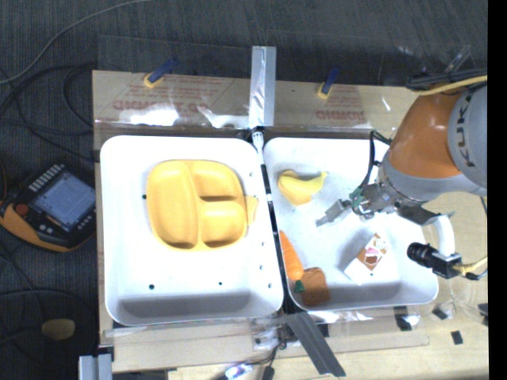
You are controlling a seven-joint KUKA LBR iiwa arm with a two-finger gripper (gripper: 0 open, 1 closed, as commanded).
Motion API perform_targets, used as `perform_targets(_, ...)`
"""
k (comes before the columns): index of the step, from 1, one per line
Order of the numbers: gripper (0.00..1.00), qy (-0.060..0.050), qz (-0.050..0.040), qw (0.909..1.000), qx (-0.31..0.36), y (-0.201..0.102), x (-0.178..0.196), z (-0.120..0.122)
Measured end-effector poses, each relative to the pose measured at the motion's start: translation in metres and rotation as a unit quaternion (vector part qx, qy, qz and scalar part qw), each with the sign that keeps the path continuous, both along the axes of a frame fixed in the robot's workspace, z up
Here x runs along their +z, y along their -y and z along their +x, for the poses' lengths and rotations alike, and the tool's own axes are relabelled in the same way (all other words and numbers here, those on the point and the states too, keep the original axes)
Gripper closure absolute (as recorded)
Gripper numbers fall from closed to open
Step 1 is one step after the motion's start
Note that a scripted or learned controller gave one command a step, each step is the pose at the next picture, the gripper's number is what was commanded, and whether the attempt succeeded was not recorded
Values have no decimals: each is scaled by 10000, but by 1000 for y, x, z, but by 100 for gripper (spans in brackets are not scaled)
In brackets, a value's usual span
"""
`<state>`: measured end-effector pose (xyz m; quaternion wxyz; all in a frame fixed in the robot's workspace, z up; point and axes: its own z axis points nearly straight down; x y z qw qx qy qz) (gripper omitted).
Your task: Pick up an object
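Note:
The right bin [329, 248] holds a yellow banana-shaped toy [301, 186] at its back left. A small white carton with a red-brown picture [368, 255] lies right of centre. An orange carrot [289, 261] lies along the left wall, with an orange-brown lump [314, 285] at the front. My gripper [333, 213] hangs low over the middle of this bin, pointing left. It sits between the banana toy and the carton, with nothing seen in it. The grey arm with its orange band [424, 145] reaches in from the right.
A yellow divided plate [196, 203] lies in the left bin [131, 279]. A metal strip [262, 85] stands behind the divider between the bins. A black cylinder [428, 256] sticks out over the right bin's right wall. A teach pendant [55, 206] lies on the floor at the left.

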<state>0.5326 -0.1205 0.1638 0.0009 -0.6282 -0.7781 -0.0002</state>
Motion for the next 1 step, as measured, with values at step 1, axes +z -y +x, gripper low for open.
perform_targets(1,0,-4,-11,9997,244,63,-43,-16)
